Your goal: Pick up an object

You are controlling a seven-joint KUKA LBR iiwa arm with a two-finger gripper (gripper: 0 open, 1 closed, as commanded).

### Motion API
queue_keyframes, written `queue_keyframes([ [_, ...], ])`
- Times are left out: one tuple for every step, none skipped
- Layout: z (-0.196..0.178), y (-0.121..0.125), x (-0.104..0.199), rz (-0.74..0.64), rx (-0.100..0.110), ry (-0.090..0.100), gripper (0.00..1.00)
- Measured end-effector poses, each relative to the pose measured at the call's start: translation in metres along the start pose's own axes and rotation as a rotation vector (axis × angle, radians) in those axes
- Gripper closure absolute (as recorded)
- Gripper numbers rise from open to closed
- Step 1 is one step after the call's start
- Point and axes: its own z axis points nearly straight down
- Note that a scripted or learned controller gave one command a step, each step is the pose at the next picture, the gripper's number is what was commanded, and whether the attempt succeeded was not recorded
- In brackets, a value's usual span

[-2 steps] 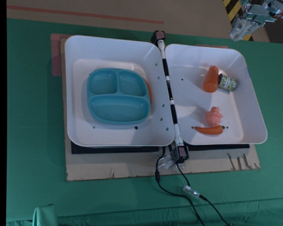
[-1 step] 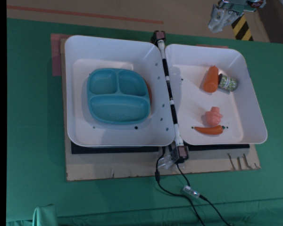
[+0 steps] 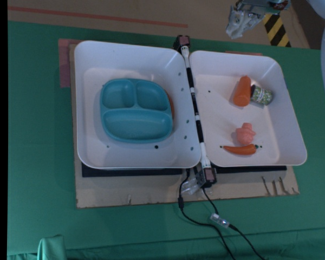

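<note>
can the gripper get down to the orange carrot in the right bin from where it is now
Probably yes. The gripper hangs above the right bin's far edge, and the carrot lies uncovered; just a small jar touches its side.

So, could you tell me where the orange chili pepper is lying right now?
The chili pepper lies in the right bin, near its front edge, just below the pink toy.
</note>
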Motion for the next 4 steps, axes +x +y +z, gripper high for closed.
queue_keyframes([
  [0.015,-0.002,0.074,-0.001,0.0,0.002,1.0],
  [0.041,-0.024,0.126,-0.001,0.001,0.001,1.0],
  [0.046,-0.004,0.212,-0.001,-0.002,0.003,1.0],
  [0.021,0.0,0.228,-0.002,-0.002,0.003,1.0],
])
